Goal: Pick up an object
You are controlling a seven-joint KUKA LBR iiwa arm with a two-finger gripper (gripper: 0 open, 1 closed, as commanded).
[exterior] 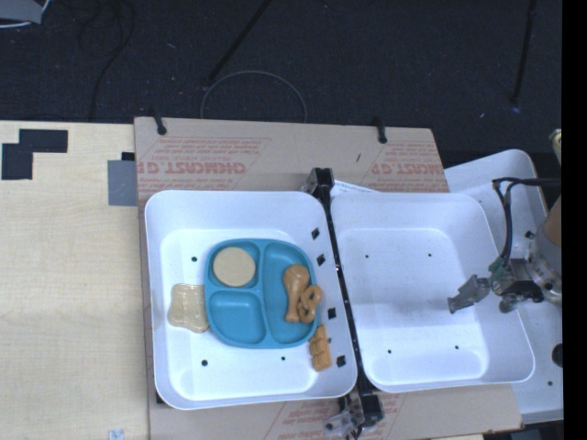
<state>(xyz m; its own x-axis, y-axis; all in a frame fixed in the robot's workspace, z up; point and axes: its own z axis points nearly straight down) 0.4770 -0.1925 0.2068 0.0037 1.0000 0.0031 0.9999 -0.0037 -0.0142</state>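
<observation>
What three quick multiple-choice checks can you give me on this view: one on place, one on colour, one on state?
1. Where does the gripper sit?
A. Over the left bin
B. Over the right bin, near its right wall
C. Off the bench

2. What colour is the divided tray?
A. Blue
B. Red
C. Green

3. How does the round cracker lie?
A. Flat in a tray compartment
B. On the bare bin floor
C. Between the gripper's fingers

Answers:
1 B, since the gripper hangs above the right bin beside its right side.
2 A, as the tray in the left bin is plainly blue.
3 A, because the cracker rests in the tray's upper left compartment.
</observation>
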